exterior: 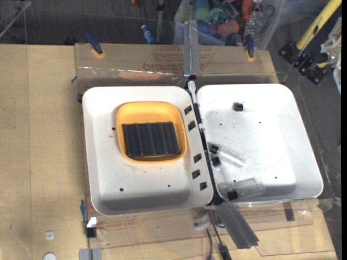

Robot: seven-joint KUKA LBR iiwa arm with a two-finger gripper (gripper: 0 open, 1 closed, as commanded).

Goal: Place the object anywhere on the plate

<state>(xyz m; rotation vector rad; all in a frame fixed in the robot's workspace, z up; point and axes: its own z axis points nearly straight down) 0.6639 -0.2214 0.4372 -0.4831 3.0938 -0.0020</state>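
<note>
I reckon the dark ribbed rectangular block [150,138], lying close to the yellow square plate's [149,109] front rim, could slide off if nudged.

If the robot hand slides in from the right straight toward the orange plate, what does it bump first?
Likely the right bin at its outer rim, if it travels low; next the divider between the bins. Height is hard to judge.

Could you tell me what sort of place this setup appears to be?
Probably a robotics lab bench: two white bins sit side by side on a wooden bench, with a clear tub of colourful toys behind.
</note>
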